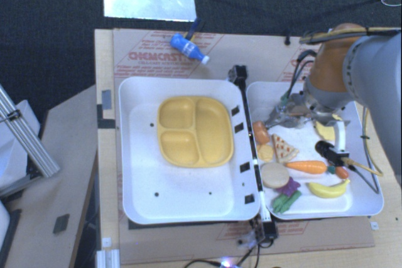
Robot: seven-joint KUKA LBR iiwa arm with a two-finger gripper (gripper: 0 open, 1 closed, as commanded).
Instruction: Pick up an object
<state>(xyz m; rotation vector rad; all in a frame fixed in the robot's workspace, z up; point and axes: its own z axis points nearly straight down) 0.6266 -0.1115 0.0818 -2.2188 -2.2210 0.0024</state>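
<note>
The arm [367,66] comes in from the right and covers the far right corner of the right bin [267,94], so what lies under its grey bulk and orange band cannot be seen. The gripper [281,117] hangs low over the far half of this bin, towards its left wall. It is a small grey blur here, and I cannot tell how far open it is or whether it has hold of anything.

Just beside it, against the left wall, lies an orange sausage [260,132], its long axis running from the far edge towards the near edge. Nearer the middle of the bin is a pizza slice [284,150], with a small yellow round [266,152] beside it. A carrot [306,167] lies crosswise, roughly parallel to the near edge. A curved banana [328,188] follows that edge towards the near right corner. A tan bun [274,174], a purple piece [290,186] and a green piece [286,201] crowd the near left corner. A pale yellow piece [325,130] is half hidden by the robot.

The left bin [138,135] holds a yellow divided plate [195,130] at its middle. A blue bottle [187,47] lies on the bench beyond the bins.
</note>
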